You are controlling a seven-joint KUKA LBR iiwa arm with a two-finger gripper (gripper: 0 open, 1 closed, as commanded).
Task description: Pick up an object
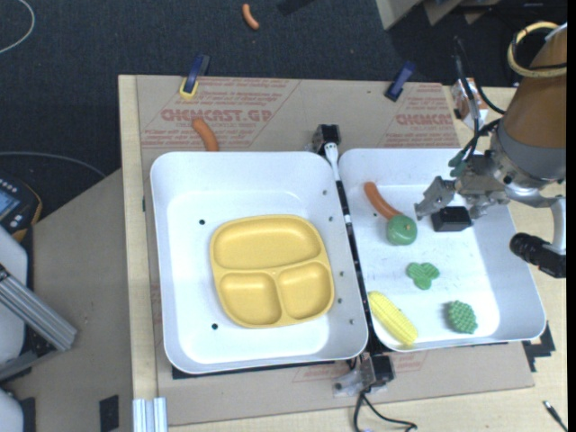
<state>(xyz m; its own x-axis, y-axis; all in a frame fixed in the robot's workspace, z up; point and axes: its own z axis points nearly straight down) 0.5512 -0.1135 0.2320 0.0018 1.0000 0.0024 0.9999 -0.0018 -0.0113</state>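
**White bins, claw low over the right one**

White plastic bins are seen side by side on a cardboard-covered tabletop (270, 106). The left bin (180, 196) is occupied by a yellow tray (270, 268) with three compartments, set near its middle.

Five small things are spread in the right bin (513, 286). An orange sausage (381, 200) lies tilted near the bin's upper left part, and a round green fruit (401, 231) is seen just beside its lower end, perhaps touching it. A green sprig (421, 274) lies below the fruit, apart from it. A yellow corn cob (393, 318) is placed at the lower left corner, against the rim, and a knobbly green piece (461, 317) lies to its right, well apart.

The arm (540, 106) is brought in from the right, and the claw (454, 203) is held low over the upper middle of the right bin. Its grey fingers (430, 198) are seen spread apart, with a dark block-like part between them that cannot be identified; nothing from the bin is seen gripped. The fruit and the sausage are the nearest things, just left of the claw, apart from it.

Another orange sausage (206, 134) lies on the cardboard above the left bin, and a third (250, 15) is seen on the dark floor (90, 25). Two blue clamps (193, 76) are fixed at the far edge of the cardboard.
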